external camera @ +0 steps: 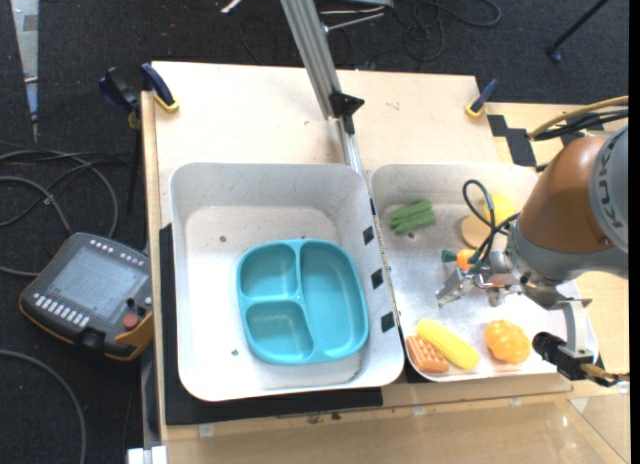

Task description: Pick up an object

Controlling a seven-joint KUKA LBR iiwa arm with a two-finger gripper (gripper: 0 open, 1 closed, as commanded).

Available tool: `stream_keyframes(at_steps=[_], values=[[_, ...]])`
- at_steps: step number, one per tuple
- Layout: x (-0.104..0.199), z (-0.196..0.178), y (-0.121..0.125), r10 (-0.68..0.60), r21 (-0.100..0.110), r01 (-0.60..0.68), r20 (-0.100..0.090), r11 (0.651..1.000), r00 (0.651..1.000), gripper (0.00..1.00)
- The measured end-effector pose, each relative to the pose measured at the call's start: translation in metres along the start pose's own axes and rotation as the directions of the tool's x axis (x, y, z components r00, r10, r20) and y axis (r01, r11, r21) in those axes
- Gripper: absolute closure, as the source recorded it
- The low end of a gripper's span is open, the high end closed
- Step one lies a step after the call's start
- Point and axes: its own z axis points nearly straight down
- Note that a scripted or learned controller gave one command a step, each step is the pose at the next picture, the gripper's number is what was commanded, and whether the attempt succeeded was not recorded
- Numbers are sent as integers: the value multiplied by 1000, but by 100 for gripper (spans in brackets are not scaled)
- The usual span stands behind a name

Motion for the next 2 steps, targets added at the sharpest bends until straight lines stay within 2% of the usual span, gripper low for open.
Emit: stream_keyframes(at_steps=[1,2], values=[[0,14,1,0,-7,0,1,1000,1000,0],[0,3,1,-1,-9,1,2,1000,1000,100]])
